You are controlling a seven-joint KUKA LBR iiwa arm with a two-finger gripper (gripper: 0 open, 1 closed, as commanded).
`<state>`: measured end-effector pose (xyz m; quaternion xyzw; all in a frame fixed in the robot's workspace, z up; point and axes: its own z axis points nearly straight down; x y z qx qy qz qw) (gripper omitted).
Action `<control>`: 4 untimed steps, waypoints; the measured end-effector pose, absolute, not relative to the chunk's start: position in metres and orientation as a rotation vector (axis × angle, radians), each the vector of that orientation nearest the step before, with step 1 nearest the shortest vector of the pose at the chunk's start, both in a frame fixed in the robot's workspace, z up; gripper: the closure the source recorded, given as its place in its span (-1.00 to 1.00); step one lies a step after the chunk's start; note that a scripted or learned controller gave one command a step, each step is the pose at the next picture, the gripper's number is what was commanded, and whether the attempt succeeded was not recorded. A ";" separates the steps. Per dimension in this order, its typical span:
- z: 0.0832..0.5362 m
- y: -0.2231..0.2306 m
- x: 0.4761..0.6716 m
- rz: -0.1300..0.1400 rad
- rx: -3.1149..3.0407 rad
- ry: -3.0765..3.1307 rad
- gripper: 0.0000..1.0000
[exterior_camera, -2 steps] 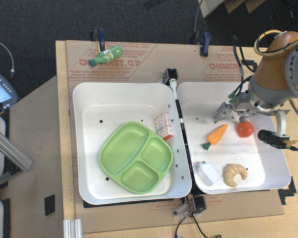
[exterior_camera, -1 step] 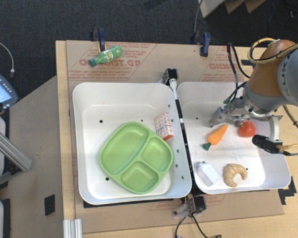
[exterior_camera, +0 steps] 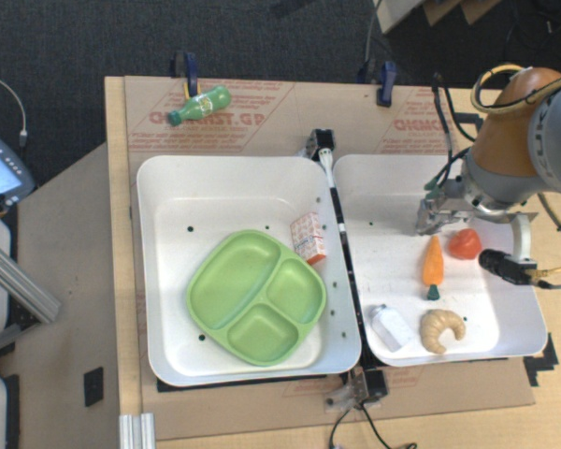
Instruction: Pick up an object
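My gripper (exterior_camera: 437,217) hangs low over the right bin (exterior_camera: 383,195), just above the top end of an orange carrot (exterior_camera: 433,264). A red tomato (exterior_camera: 465,243) lies right beside the carrot, under the wrist. A tan croissant (exterior_camera: 442,329) and a small white packet (exterior_camera: 391,326) rest near the bin's front edge. Nothing shows between the fingers.
The left bin (exterior_camera: 168,213) holds a green divided plate (exterior_camera: 256,296) and a small red-and-white carton (exterior_camera: 309,237) near its right wall. A green bottle (exterior_camera: 198,106) lies on the cardboard behind the bins. Blue clamps (exterior_camera: 385,80) stand at the bench's back edge.
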<state>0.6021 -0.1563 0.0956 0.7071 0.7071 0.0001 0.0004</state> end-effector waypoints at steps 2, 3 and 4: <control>0.195 -0.148 0.615 0.005 2.216 2.219 1.00; 0.226 -0.148 0.617 0.004 2.216 2.219 1.00; 0.217 -0.094 0.594 -0.001 2.219 2.230 1.00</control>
